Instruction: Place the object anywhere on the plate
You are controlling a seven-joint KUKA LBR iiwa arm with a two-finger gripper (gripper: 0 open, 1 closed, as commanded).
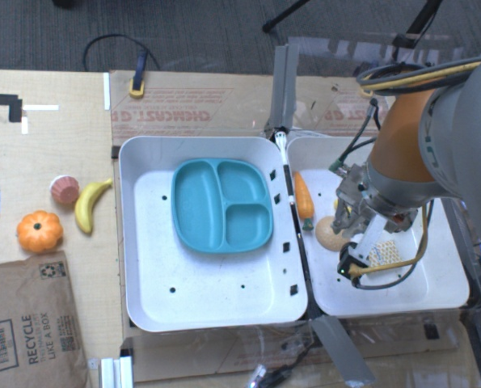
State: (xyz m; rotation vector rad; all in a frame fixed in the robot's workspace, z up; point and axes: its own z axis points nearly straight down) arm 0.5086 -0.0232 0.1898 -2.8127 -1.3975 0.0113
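Beige round object [330,234] is lying in the right white bin [446,293], beside an orange carrot [304,197]. Gripper [343,225] is hovering over it; finger state cannot be told. Teal divided plate [221,205] is waiting centre-frame.

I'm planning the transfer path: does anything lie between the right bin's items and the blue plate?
Only the raised rims where the two bins meet. The carrot and the tan round object lie just right of them; the plate sits left.
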